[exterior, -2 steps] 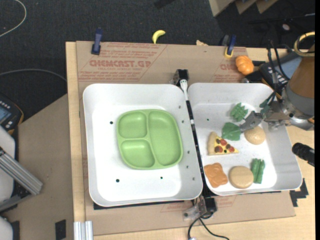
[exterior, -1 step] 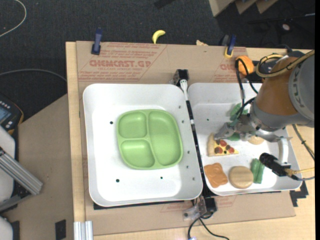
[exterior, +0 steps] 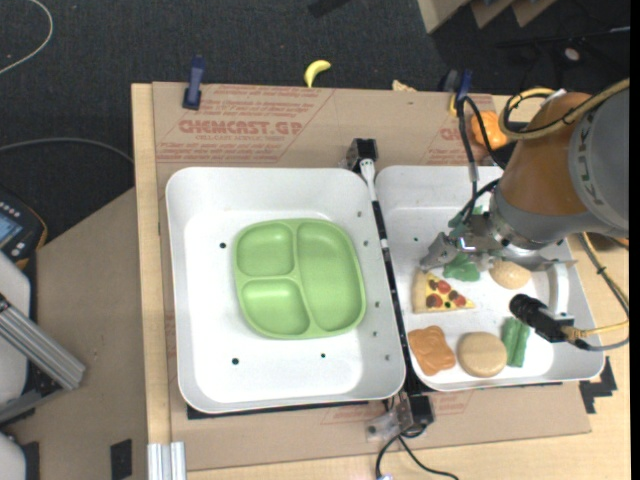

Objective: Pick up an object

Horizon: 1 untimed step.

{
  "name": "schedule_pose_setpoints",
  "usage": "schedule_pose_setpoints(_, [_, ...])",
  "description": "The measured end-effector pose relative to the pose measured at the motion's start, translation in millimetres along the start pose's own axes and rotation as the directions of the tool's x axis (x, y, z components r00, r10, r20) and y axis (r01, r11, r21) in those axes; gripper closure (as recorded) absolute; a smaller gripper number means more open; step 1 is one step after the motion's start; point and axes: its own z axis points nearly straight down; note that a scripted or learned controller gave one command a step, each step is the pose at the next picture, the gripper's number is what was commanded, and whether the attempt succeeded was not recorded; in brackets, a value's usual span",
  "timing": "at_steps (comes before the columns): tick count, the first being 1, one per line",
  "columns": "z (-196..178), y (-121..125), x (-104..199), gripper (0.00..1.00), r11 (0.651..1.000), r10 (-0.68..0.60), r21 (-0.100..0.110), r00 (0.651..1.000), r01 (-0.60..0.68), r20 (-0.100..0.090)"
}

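My gripper (exterior: 453, 251) is low in the right bin (exterior: 420, 198), near its middle, reaching in from the right under the grey and orange arm. A green toy piece (exterior: 463, 267) lies right at the gripper's tip, partly covered by it. Just below that is a pizza slice (exterior: 441, 293). A beige oval piece (exterior: 508, 273) sits to the right of the green one. Along the bin's front edge lie an orange-brown piece (exterior: 432, 349), a round tan bun (exterior: 482, 354) and a green stick-like piece (exterior: 516, 343).
The left bin (exterior: 200, 218) holds a green divided plate (exterior: 298, 277) in its middle. A black connector with a cable (exterior: 536, 317) hangs off the arm over the right bin's right side. A black divider strip (exterior: 380, 230) runs between the bins.
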Motion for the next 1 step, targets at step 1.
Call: schedule_pose_setpoints(1, [-70.1,-27.7,44.0,0.00,1.000,-0.002,-0.003,1.000,0.002,-0.002])
